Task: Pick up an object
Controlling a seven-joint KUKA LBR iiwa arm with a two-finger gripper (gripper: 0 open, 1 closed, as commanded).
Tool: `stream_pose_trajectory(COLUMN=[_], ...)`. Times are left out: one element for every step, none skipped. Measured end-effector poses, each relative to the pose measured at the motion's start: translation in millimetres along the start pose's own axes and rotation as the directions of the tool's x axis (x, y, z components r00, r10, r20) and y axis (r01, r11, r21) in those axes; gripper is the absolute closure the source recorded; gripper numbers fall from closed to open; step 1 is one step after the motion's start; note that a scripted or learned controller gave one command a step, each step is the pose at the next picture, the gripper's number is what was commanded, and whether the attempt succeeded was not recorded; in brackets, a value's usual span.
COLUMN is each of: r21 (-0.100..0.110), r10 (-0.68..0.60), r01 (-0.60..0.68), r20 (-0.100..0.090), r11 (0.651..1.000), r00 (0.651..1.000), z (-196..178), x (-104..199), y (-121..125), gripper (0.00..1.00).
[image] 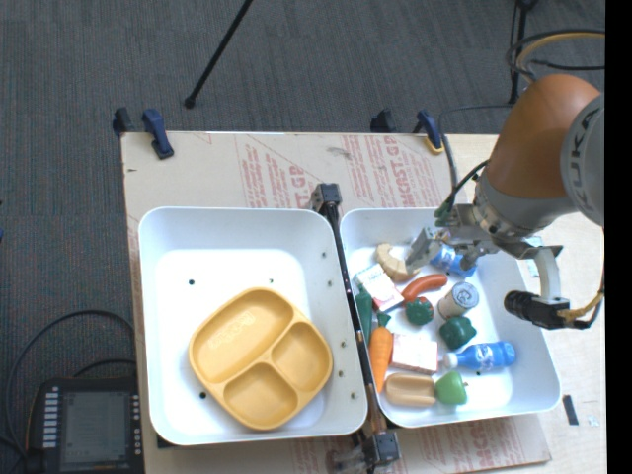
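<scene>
The right bin [541, 388] holds a heap of toy food. My gripper [432, 247] hangs low over the bin's upper middle, just above a blue can [449, 260] and to the right of a cream bread piece [392, 261]. A red sausage [425, 285] lies just below the gripper, with a silver can [459, 297] and a green pepper [420, 311] under it. Lower down lie a blue bottle [489, 355], a carrot [380, 355], a pink box [415, 353], a bun [409, 390] and a green fruit [451, 388]. Nothing is seen held.
The left bin [163, 255] carries a yellow divided plate [262, 356]. A white and red carton [378, 286] and a dark green piece [457, 332] also lie in the right bin. Blue clamps [156, 131] grip the board's far edge. The arm's orange band [543, 136] looms over the bin's right.
</scene>
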State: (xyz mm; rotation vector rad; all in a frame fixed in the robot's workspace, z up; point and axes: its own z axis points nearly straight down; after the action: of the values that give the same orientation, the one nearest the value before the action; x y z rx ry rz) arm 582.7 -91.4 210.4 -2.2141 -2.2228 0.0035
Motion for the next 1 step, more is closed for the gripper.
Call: stream_pose_trajectory(r21=[-0.005], r10=[0.002], r01=[-0.002], r20=[0.0], r11=[1.0], r00=[1.0], z=[119.3], x=[-20.4], y=[19.1], gripper=[0.0])
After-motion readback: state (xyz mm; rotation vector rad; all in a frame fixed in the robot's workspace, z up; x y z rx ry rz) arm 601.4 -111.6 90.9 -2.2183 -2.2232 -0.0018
